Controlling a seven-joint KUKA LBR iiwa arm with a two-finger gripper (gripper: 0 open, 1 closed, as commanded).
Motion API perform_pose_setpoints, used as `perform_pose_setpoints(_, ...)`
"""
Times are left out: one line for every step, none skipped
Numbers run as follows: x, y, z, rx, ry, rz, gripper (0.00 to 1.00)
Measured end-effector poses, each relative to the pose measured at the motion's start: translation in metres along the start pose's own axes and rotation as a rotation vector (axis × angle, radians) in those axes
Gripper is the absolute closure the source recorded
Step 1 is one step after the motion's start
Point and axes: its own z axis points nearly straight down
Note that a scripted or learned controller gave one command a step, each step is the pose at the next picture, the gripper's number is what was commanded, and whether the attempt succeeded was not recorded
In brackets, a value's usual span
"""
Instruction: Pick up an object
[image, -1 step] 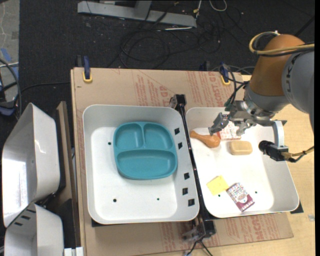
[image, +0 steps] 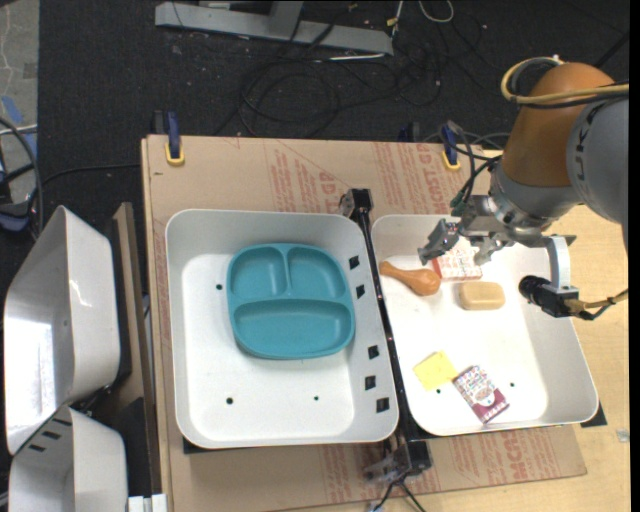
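My gripper (image: 463, 241) hangs over the back part of the right bin (image: 560, 360), open, with its fingers spread just above a small red-and-white packet (image: 459, 265) lying on the bin floor. Nothing is between the fingers. Left of the packet lies an orange drumstick-shaped toy (image: 413, 276), and to its right a tan block (image: 481, 295). Nearer the front are a yellow sponge piece (image: 434, 370) and a second red-patterned packet (image: 481, 392).
The left bin (image: 200, 400) holds a teal divided plate (image: 291, 301). A black divider strip (image: 378, 320) runs between the bins. The arm's grey body and orange band (image: 555, 110) fill the upper right, with a cable and black fitting (image: 548, 292) over the right bin.
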Motion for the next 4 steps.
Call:
perform_pose_setpoints(-0.008, -0.007, 0.053, 0.005, 0.000, 0.003, 0.00)
perform_pose_setpoints(-0.008, -0.008, 0.104, 0.004, 0.000, 0.002, 0.00)
perform_pose_setpoints(-0.008, -0.006, 0.090, -0.001, -0.001, 0.003, 1.00)
perform_pose_setpoints(-0.009, 0.002, 0.045, -0.006, -0.002, -0.002, 1.00)
